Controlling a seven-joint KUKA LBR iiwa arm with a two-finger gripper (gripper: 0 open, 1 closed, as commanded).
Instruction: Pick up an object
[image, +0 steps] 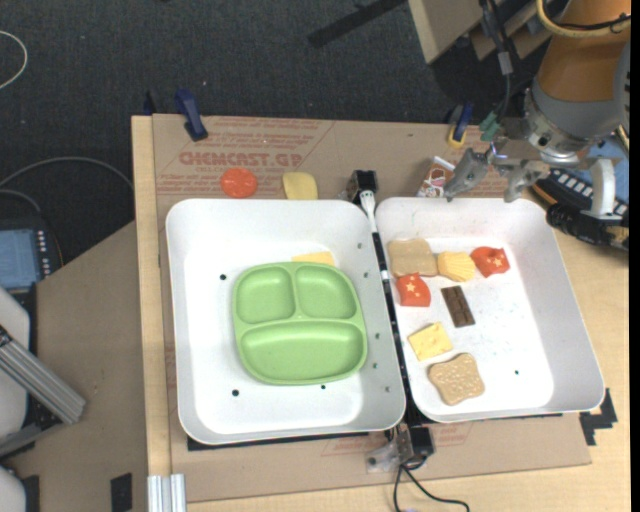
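Observation:
The right bin (560, 340) holds several toy foods: a tan bread slice (411, 257), a yellow round piece (457, 266), a red piece with a star (489, 261), another red piece (413, 291), a brown chocolate bar (458, 306), a yellow cheese wedge (430, 341) and a toast slice (456, 379). My gripper (491, 180) hangs over the far rim of that bin. It is open, its two fingers spread wide with nothing between them. The foods lie nearer the camera than the gripper.
The left bin (200, 250) carries a green divided plate (298, 322) with a pale yellow piece (314, 259) behind it. An orange disc (239, 183) and a yellow piece (299, 186) lie on the cardboard beyond the bins. Blue clamps (190, 113) hold the board's far edge.

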